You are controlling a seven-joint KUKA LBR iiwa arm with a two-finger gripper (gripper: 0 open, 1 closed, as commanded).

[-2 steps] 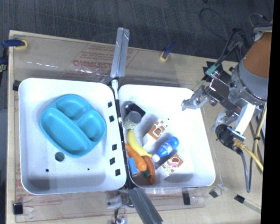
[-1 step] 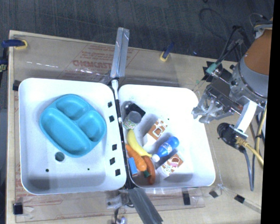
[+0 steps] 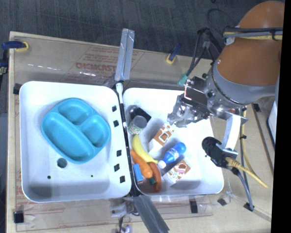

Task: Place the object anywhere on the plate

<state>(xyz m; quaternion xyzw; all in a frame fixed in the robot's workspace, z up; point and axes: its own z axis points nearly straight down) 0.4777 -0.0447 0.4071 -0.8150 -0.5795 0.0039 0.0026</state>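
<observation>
Two shallow white bins [image 3: 38, 181] sit side by side on the worktop [image 3: 56, 54] — a blue divided plastic plate [image 3: 76, 129] lies in the left one. Over the right bin's clutter hangs the gripper [image 3: 181, 118], whose fingers' state I cannot tell; a blue-and-white bottle [image 3: 171, 154] below lies slantwise, long axis running lower-left to upper-right.

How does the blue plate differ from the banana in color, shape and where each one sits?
The blue plate is light blue; the banana is yellow. The plate is broad, with several compartments; the banana is slim and curved. The plate lies in the left bin, while the banana lies among other items in the right bin. Both are clear of the tool.
</observation>
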